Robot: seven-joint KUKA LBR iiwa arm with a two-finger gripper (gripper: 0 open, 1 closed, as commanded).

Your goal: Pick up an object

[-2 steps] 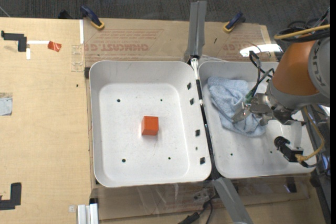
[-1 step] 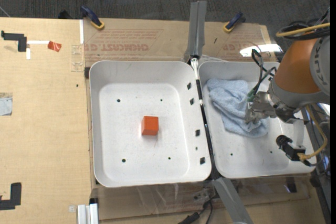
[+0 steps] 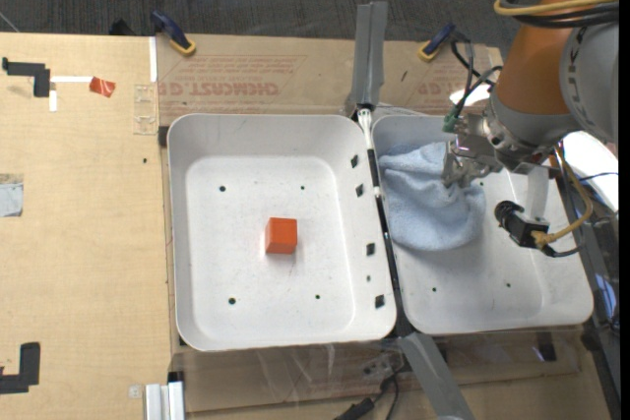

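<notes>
A light blue cloth (image 3: 425,198) lies crumpled in the back left part of the right bin (image 3: 512,302). My gripper (image 3: 459,178) points down onto the cloth's right side, its tips touching or pressed into the fabric. A small orange-red cube (image 3: 282,235) sits alone near the middle of the left bin (image 3: 197,211), far from the gripper.
The arm's grey body and orange band (image 3: 536,64) hang over the right bin's back right corner, with cables looping beside it. A metal divider (image 3: 374,162) separates the bins. Blue-and-yellow clamps (image 3: 172,31) hold the cardboard behind the bins.
</notes>
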